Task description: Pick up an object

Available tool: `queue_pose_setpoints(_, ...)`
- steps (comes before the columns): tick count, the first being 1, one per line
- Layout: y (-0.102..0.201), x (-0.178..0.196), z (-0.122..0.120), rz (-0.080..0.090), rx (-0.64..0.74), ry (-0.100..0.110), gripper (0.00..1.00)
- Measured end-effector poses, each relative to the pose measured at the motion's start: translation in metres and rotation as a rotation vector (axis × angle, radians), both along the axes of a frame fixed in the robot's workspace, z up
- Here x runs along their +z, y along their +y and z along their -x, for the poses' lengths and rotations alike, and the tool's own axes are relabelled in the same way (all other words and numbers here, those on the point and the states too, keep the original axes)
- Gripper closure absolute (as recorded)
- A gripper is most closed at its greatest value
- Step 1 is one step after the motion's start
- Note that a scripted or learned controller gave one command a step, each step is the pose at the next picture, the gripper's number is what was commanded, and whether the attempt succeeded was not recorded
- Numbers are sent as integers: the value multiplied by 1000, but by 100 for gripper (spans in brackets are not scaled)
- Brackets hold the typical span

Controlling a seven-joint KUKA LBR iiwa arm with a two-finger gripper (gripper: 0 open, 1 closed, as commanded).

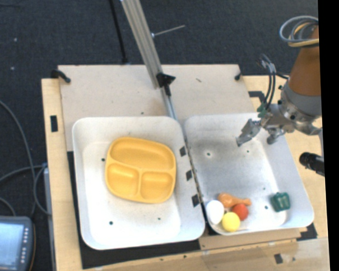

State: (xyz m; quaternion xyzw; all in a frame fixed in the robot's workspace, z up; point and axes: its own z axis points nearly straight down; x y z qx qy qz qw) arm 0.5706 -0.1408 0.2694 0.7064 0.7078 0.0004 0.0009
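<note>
Two shallow white bins sat side by side on the bench. The left bin held a yellow plate with three compartments, lying flat a little above the middle of the bin and turned slightly askew.

In the right bin, the small things were gathered along the near edge. At the near left corner a white egg lay touching a yellow ball, with a red ball just behind it and an orange piece, shaped rather like a carrot, lying across the top of the cluster. All four were packed together and touching. A green block sat apart from them, near the right wall of the same bin.

The arm came in from the right, its orange band above the grey wrist. The gripper hung over the far right part of the right bin, well away from the cluster and from the green block. Its two fingers stood spread apart with a clear gap, and nothing was between them.

A slanted metal post rose from the back of the bench between the bins. A small screen stood at the lower left, off the bench.
</note>
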Motion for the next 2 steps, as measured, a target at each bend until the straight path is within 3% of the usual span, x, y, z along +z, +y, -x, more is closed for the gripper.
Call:
queue_pose_setpoints(1, 0, 0, 0, 0, -1, 0, 0)
queue_pose_setpoints(2, 6, -54, -7, 0, -1, 5, 0)
